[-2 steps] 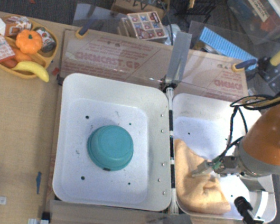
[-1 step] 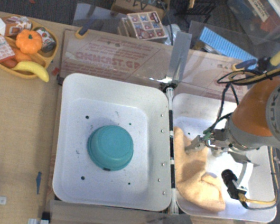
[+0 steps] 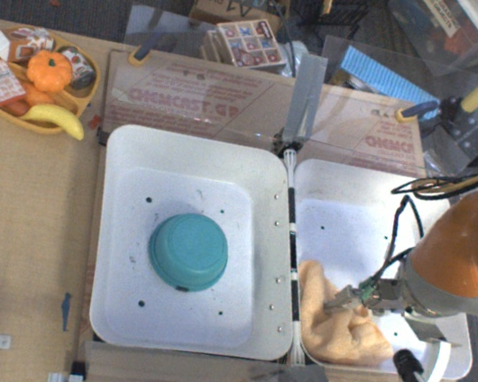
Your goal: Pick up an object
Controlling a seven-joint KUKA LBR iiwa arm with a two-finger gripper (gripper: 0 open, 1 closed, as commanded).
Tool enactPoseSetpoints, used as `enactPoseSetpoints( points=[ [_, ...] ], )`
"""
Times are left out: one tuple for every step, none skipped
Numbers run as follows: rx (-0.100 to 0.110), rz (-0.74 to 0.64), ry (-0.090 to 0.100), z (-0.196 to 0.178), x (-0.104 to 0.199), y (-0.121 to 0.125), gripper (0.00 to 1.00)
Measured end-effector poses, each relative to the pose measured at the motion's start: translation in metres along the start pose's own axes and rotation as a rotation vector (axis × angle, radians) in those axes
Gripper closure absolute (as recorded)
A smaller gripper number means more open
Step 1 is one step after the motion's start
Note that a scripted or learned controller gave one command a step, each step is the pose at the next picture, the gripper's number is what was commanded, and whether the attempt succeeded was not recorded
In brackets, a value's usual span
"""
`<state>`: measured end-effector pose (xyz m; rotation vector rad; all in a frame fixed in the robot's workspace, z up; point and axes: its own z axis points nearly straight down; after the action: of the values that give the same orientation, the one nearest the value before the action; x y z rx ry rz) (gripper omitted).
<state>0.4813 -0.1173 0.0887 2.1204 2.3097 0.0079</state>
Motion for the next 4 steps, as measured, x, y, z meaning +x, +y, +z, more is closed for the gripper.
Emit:
enactPoseSetpoints(
  points=[
    [-0.006,0.004,-0.002,-0.011,-0.002,0.001,1.0],
    [-0.006,0.004,-0.002,-0.011,-0.002,0.001,0.0],
    [-0.002,-0.021,0.0,0.0,-0.034,-0.002,0.0],
    [-0.007,-0.016,-0.002,-0.011,-0.036,-0.001,1.0]
  ],
)
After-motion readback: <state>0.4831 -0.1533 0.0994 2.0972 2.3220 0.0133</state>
